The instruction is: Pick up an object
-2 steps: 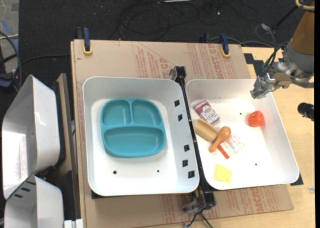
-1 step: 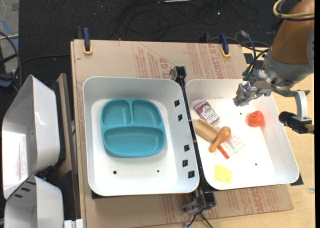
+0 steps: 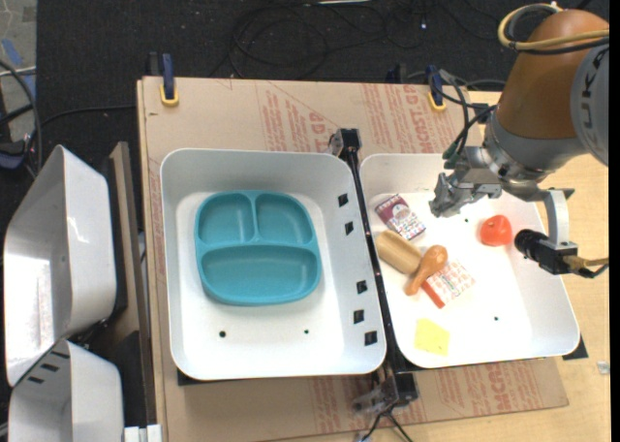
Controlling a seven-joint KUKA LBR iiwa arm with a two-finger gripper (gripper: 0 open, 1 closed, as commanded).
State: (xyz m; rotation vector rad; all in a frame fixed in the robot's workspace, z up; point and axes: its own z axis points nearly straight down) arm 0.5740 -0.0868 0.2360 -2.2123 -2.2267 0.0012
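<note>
The right bin (image 3: 542, 333) holds several small items: a maroon and white packet (image 3: 400, 216), a tan bread-like roll (image 3: 397, 250), an orange carrot-shaped toy (image 3: 427, 267), a flat white packet with red print (image 3: 452, 281), a yellow piece (image 3: 432, 336) and a red tomato-like toy (image 3: 495, 230). My gripper (image 3: 449, 198) hangs over the bin's back part, right of the maroon packet and left of the red toy. Nothing shows between its fingers.
The left bin (image 3: 184, 333) holds a teal divided plate (image 3: 257, 246). A black divider with clips (image 3: 363, 256) runs between the bins. A black cable connector (image 3: 542, 250) hangs over the right bin's right side. White tubs (image 3: 53, 266) stand left of the bench.
</note>
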